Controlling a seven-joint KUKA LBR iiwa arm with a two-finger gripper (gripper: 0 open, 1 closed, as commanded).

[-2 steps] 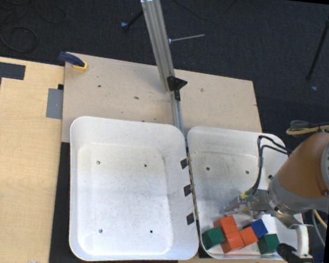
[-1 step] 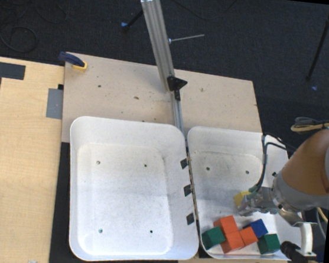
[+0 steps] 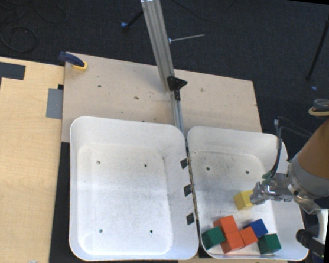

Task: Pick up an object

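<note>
A small yellow block [image 3: 243, 199] lies in the right bin [image 3: 228, 146], right of its middle. My gripper [image 3: 261, 194] reaches in from the right and sits directly against the yellow block's right side, low over the bin floor. Near the bin's front edge lies a cluster of blocks: two orange ones [image 3: 232, 233], a blue one [image 3: 260, 227], a green one [image 3: 213, 237] and a dark green one [image 3: 269, 244]. The cluster lies apart from the gripper, just in front of it.
The left bin [image 3: 91, 143] stands beside the right one, with black clips [image 3: 187, 189] along the shared wall. A slanted aluminium bar [image 3: 161, 44] rises behind the bins. A blue and yellow clamp [image 3: 73, 60] lies at the board's far left corner.
</note>
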